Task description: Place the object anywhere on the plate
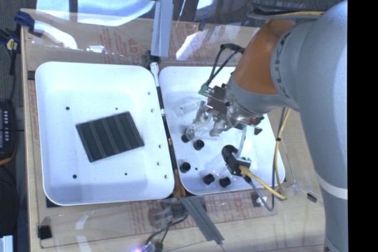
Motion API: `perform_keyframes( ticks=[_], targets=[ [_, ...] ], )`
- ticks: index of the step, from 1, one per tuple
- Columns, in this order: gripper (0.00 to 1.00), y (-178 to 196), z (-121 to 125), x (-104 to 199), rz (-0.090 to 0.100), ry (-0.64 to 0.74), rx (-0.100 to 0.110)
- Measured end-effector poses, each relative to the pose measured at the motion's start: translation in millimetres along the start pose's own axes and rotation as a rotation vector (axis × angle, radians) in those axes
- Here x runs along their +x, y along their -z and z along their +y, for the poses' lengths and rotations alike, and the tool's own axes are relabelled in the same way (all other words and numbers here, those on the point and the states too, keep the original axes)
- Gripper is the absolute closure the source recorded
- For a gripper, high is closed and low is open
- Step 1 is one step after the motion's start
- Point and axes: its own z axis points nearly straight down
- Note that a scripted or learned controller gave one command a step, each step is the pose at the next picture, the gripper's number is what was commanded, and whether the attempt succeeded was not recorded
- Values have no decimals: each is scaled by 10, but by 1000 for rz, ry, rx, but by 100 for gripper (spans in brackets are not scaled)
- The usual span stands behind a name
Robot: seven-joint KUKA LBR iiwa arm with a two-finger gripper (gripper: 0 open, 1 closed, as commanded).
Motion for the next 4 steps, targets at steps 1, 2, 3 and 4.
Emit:
perform_keyframes(
  ticks=[1,2,3,4],
  targets=[
    [100,-251,828,1153,-3,325,-5],
    [100,847,723,1870,-2,198,-5],
    [100,572,-243,1826,-3,313,-3],
    [100,-660,-116,2573,-4,-143,-1]
  ],
)
